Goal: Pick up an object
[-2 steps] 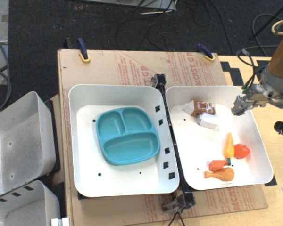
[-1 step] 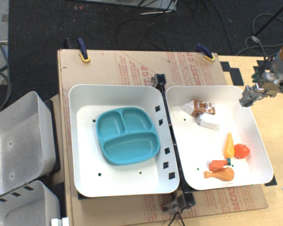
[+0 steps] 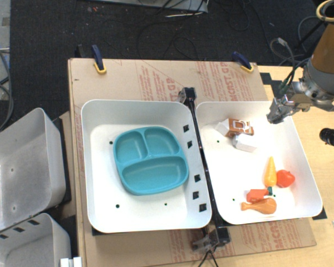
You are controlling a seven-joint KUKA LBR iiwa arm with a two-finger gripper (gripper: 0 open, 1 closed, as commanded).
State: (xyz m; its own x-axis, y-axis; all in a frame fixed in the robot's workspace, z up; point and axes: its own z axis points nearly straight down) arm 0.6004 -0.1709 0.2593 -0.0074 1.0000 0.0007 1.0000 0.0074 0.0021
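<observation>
Near bin's front, orange-yellow toy pepper (image 3: 270,172)

Bright even overhead light; white bins (image 3: 139,113) near glare; soft short shadows; focus sharp; floor dark.

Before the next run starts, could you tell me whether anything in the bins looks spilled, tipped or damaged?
Nothing stands out. The blue plate lies flat in the left bin; the toy food and small boxes lie loose in the right bin.

The arm (image 3: 323,65) reaches in from the right, its orange band high at the edge. The gripper (image 3: 279,111) points down and to the left.
</observation>
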